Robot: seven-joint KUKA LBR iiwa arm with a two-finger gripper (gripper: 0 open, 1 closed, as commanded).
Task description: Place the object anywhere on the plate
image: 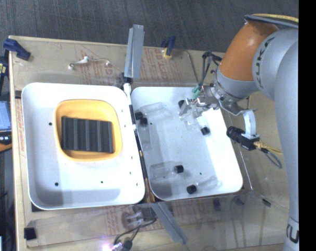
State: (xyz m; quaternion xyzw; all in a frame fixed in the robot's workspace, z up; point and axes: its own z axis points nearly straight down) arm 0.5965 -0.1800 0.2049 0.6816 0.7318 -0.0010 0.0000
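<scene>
Your gripper (195, 107) hangs over the upper part of the right bin (228, 163). You can't tell how its fingers stand or whether they hold anything. What look like clear bottles with black caps (168, 170) lie in that bin. In the left bin (37, 177), the yellow plate (89, 107) carries a dark ribbed block (88, 135).

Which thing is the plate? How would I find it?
Look at the left white bin of the two bins. Inside it lies the squarish yellow plate with rounded corners. It is the one yellow thing there, and a dark ribbed block lies on it.
</scene>
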